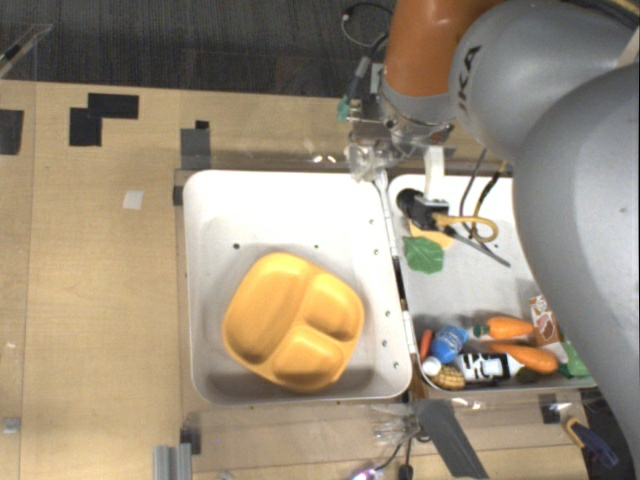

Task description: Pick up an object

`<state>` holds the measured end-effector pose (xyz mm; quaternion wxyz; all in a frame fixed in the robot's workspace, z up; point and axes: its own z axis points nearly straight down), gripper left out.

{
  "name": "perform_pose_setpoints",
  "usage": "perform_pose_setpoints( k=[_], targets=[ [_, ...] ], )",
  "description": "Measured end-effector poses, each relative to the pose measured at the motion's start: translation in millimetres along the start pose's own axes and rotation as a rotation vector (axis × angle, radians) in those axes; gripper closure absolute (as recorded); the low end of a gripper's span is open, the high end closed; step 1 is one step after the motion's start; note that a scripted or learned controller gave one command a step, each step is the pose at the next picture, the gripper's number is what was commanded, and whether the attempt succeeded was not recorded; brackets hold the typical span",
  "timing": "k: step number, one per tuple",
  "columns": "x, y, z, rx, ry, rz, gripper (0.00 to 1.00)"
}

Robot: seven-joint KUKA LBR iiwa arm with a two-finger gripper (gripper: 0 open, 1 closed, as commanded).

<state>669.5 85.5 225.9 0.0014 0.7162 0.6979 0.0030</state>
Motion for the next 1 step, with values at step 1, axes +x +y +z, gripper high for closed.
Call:
perform_pose_setpoints(
  k=[1],
  targets=[
    [-78.0,0.7,-130.0,-0.002,-0.002,0.073,1.0]
  ],
)
